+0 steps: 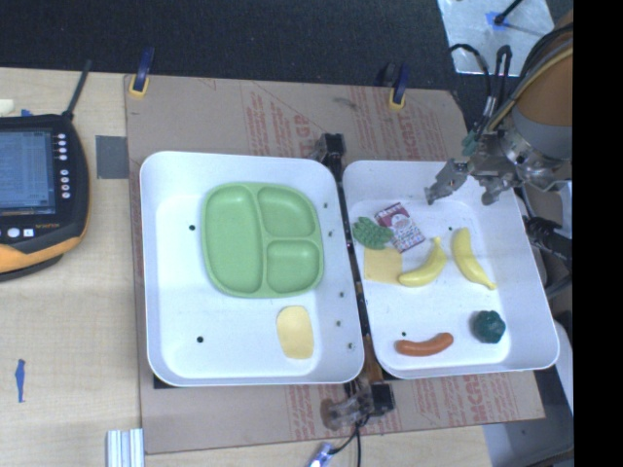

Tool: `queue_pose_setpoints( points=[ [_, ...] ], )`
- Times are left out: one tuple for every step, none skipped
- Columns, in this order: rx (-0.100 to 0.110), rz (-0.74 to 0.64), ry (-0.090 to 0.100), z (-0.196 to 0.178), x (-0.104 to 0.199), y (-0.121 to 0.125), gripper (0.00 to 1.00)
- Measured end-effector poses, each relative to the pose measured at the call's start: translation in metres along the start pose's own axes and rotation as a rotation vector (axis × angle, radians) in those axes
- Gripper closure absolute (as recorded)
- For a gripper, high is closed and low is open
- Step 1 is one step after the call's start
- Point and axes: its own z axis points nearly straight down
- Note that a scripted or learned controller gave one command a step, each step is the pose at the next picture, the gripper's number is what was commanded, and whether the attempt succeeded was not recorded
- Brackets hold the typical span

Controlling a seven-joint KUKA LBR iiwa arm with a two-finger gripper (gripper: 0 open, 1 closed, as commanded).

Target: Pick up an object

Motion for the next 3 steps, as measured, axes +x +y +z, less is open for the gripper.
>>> queue_pose_setpoints(
  points=[
    [0.002, 0.0, -0.002, 0.062, -0.06, -0.013, 0.0],
    [0.002, -0.002, 0.0, 0.134, -0.052, -0.009, 0.0],
    [-0.003, 0.001, -0.002, 0.133, -0.074, -0.013, 0.0]
  ],
)
